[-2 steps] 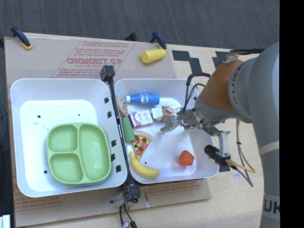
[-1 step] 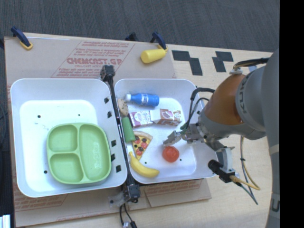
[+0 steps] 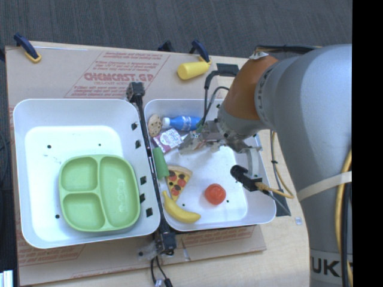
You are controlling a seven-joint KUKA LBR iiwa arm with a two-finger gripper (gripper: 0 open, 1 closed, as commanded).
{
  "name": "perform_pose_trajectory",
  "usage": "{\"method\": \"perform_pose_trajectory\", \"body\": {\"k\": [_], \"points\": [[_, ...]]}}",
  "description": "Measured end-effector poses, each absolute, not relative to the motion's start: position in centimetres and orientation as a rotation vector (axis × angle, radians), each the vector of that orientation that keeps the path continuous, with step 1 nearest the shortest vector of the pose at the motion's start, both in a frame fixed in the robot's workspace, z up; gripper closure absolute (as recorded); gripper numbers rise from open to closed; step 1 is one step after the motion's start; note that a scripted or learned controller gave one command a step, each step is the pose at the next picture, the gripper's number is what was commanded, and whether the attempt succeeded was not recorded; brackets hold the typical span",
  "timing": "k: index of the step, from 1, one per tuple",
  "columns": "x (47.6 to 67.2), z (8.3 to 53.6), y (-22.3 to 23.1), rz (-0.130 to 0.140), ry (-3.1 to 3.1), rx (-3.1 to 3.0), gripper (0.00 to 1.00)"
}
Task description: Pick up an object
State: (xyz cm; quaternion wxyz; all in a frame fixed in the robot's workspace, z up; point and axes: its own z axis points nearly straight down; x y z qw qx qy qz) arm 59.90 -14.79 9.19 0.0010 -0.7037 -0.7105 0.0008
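The right bin (image 3: 258, 207) holds several toys. A blue bottle (image 3: 182, 122) and a cookie (image 3: 155, 125) lie at its far left, with a purple-and-white packet (image 3: 169, 139) just below them. A green cucumber (image 3: 159, 162) lies along the left wall, next to a pizza slice (image 3: 178, 181). A banana (image 3: 179, 210) and a red tomato (image 3: 215, 194) sit near the front. My gripper (image 3: 196, 140) is low in the bin, right of the packet and just below the bottle. The wrist hides what is under it.
The left bin (image 3: 36, 118) holds a green divided plate (image 3: 99, 191). A yellow object (image 3: 192, 70) lies on the cardboard behind the bins. Black clips (image 3: 135, 91) join the bins. A black cable fitting (image 3: 244, 178) hangs off the wrist over the right bin.
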Motion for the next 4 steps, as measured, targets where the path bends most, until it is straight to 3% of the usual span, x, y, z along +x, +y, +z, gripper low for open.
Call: {"method": "perform_pose_trajectory", "body": {"k": [1, 2, 3, 4], "points": [[59.9, 10.2, -14.8, 0.004, -2.231, -2.206, 1.0], [62.3, 12.4, -11.2, 0.0, -2.226, -2.214, 1.0], [62.3, 12.3, -11.3, 0.001, -2.226, -2.214, 0.0], [52.7, 9.5, -12.7, -0.003, -2.229, -2.216, 0.0]]}}
